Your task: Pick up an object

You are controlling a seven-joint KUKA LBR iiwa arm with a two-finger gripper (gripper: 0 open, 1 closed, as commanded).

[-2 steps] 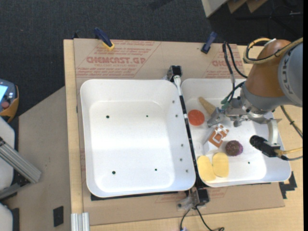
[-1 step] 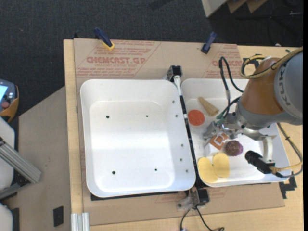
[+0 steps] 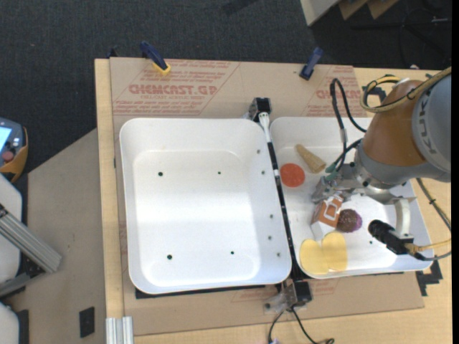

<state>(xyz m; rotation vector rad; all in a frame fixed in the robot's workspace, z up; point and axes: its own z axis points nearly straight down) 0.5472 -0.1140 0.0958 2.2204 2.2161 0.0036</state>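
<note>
Carton (image 3: 330,211) lay tilted in right bin (image 3: 301,129), touching purple ball (image 3: 349,221), just above yellow pieces (image 3: 323,254), under gripper (image 3: 336,186). Could not tell whether jaws stood apart or together. Risked, by judgement, nudging ball or clipping carton edge and closing on nothing, given crowding; orange disc (image 3: 292,175) and cone (image 3: 311,158) sat nearby.

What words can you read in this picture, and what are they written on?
"CHEMCAST GP": big red letters on the brown board under the bins, near its far left edge.
More red print on the board, behind the right bin: cut off by the arm, too blurred to read.
Dark letters on the arm's grey part: cut off at the picture's edge, not readable.
The orange and white packet has markings too small to read.
</note>
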